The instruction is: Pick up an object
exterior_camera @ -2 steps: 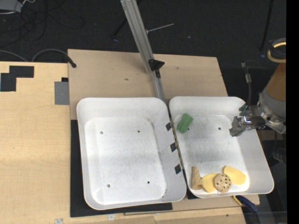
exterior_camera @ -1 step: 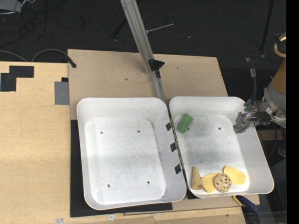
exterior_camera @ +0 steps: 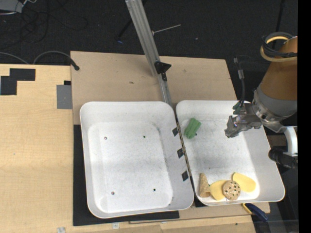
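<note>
Green block [exterior_camera: 192,128] lies in the right bin [exterior_camera: 262,149], near its upper-left corner. Claw [exterior_camera: 234,128] hangs over the bin's upper right, apart from the block; its opening state cannot be determined. Yellow pieces [exterior_camera: 228,187] cluster along the lower edge.

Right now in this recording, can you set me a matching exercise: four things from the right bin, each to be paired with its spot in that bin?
Things:
1. small green plastic block
2. grey metal end effector
3. round tan cookie with dark holes
4. pale yellow flat oval piece

Places:
A. over the bin's upper right part
B. near edge, just right of the cookie
C. upper left, close to the divider between bins
D. near edge, between a tan wedge and the yellow oval

Pairs: 1-C, 2-A, 3-D, 4-B
</note>
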{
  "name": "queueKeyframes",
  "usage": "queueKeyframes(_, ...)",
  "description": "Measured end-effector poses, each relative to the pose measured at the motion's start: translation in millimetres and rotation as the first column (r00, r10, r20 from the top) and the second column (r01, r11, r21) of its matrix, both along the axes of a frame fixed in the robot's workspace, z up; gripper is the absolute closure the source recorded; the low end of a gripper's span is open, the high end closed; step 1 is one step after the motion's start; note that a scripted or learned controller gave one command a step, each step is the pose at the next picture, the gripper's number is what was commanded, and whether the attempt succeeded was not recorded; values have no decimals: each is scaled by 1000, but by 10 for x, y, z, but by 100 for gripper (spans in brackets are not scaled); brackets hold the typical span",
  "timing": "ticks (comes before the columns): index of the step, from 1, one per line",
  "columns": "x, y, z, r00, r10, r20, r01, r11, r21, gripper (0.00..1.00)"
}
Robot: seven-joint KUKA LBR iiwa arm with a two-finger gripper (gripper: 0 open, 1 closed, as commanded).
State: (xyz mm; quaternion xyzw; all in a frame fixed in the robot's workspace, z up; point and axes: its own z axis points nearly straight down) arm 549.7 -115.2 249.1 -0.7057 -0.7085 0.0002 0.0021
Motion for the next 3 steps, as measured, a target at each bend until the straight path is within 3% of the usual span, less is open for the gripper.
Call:
queueKeyframes(2,-17,1054,-276,1000,0,-2,0,1000,0,100)
queueKeyframes(3,-31,1553,-145,1000,-1,1,1,1000,-2,100)
